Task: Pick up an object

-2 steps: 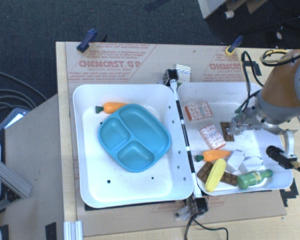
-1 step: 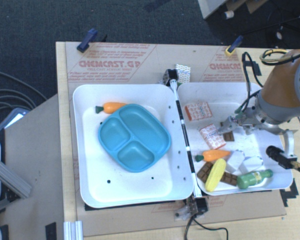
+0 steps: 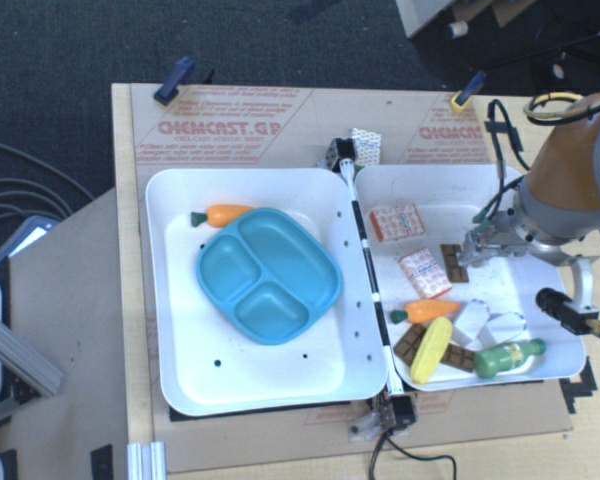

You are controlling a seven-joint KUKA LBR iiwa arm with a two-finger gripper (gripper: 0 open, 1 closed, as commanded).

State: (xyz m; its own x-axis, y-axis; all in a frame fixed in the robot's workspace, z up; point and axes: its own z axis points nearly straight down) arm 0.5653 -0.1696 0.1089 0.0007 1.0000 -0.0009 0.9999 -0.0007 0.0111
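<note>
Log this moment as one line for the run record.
arm: over right bin | claw: near brown bar, nothing visibly held | left bin: blue tray, carrot | status: no pick yet

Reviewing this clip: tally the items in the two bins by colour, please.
Orange carrots: 2
Blue plate: 1
Yellow corn: 1
Green bottle: 1
Red-and-white packets: 2
Brown chocolate pieces: 3
Total: 10
</note>
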